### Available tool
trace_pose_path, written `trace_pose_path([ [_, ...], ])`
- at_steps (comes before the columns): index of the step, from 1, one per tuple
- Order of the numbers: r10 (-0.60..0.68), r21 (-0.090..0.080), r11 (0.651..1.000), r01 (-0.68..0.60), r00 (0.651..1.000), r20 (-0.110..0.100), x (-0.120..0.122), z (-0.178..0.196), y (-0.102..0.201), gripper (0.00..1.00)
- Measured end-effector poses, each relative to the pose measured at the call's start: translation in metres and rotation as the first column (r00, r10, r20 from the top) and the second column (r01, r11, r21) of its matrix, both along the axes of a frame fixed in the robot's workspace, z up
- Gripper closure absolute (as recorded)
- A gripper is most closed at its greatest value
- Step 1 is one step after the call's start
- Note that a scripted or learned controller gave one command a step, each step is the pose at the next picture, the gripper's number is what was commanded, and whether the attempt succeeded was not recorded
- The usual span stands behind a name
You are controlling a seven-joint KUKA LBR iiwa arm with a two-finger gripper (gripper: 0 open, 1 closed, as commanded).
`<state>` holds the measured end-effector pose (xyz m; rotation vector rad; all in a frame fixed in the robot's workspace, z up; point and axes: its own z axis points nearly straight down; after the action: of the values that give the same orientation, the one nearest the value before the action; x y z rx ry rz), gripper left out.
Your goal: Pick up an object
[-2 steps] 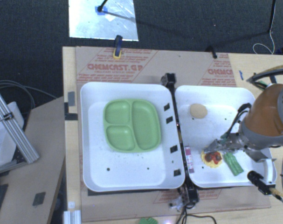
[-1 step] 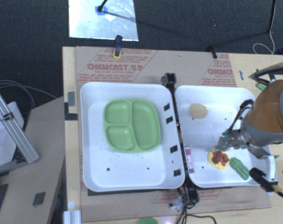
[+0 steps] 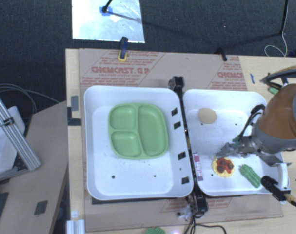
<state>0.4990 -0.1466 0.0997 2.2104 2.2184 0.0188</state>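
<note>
Camera view shows a small round yellow toy pizza with red topping lying on the floor of the right white bin, just below the two-finger gripper. The gripper's dark fingers are spread apart with nothing between them. A green ridged pickle-shaped toy lies to its lower right, a round tan cookie-like disc above it, and a green three-compartment plastic plate far left in the left white bin.
</note>
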Motion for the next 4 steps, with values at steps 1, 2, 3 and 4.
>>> trace_pose_path([
  [1,0.000,0.000,1.000,0.000,1.000,0.000,0.000,0.000,0.000,0.00],
  [2,0.000,0.000,1.000,0.000,1.000,0.000,0.000,0.000,0.000,0.00],
  [3,0.000,-0.003,1.000,-0.001,1.000,-0.010,-0.011,0.052,0.003,0.00],
  [4,-0.001,-0.001,1.000,0.001,1.000,-0.015,-0.012,-0.018,0.016,0.00],
])
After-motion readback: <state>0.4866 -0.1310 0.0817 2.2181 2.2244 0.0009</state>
